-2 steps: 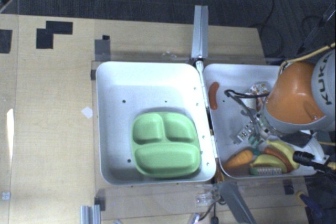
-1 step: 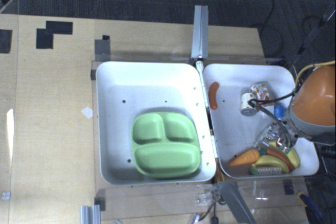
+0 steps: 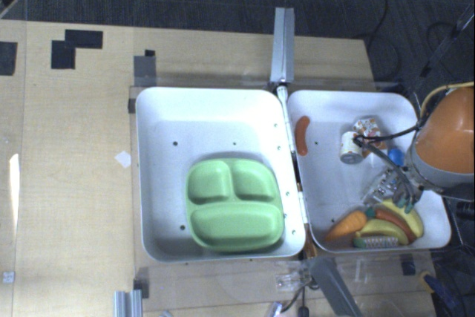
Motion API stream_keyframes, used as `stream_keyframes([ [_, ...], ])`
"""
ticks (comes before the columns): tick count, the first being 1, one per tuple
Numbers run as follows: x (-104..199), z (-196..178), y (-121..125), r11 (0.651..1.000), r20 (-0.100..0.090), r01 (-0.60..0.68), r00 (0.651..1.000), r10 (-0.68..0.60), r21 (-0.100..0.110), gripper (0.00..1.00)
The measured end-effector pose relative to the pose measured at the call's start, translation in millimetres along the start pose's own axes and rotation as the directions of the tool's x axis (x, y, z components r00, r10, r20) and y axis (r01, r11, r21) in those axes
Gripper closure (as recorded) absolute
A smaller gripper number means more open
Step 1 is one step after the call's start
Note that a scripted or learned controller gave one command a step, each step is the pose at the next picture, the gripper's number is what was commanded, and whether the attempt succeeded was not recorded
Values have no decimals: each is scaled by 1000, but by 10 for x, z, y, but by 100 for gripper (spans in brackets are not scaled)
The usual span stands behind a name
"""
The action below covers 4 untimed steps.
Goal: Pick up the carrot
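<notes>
The arm (image 3: 447, 136) reaches in from the right over the right bin (image 3: 326, 182), wrist angled down, tool (image 3: 392, 189) low above the banana (image 3: 397, 223). The carrot (image 3: 347, 225) lies at the bin's near edge, left of the banana, apart from the tool.
</notes>
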<state>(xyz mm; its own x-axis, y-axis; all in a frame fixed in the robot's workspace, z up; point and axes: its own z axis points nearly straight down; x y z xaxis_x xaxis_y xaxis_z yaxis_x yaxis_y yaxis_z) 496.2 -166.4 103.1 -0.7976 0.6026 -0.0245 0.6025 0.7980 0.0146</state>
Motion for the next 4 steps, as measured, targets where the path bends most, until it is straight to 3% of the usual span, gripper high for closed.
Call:
stream_keyframes([
  [1,329,108,393,906,-3,423,906,-423,5,100],
  [2,441,103,564,676,-1,737,676,-737,3,100],
  [3,394,107,688,448,-8,894,448,-894,-1,100],
  [4,683,-832,1258,-158,-3,987,-158,-987,-18,100],
])
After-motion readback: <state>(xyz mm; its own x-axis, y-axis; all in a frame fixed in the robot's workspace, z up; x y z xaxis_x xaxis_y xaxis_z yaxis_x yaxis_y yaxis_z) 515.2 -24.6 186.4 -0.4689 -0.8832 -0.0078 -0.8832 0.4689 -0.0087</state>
